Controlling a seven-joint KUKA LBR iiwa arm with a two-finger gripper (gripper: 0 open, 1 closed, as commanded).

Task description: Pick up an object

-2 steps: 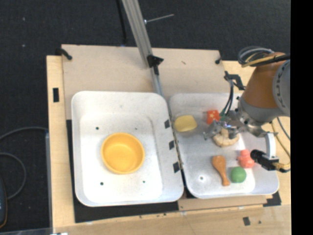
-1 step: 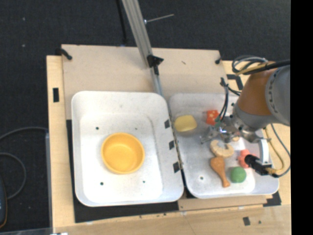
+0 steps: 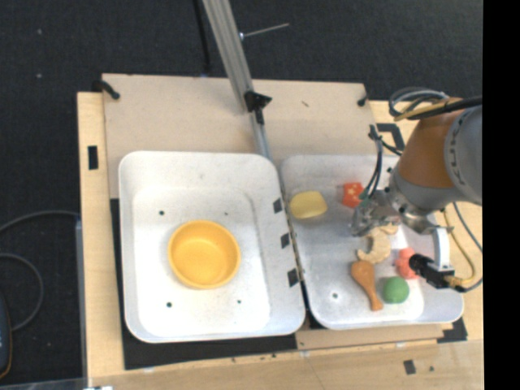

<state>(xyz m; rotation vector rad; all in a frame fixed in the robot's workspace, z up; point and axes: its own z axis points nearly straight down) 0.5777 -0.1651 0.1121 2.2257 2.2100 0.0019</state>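
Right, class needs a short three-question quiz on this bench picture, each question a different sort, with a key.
1. True or false: the yellow bowl sits in the left bin.
2. Which lies nearest the right bin's front edge? A) red toy B) green ball C) pale yellow lump
3. Fill in: the arm's hand hovers over the ____ bin.

Key: 1 true. 2 B. 3 right.
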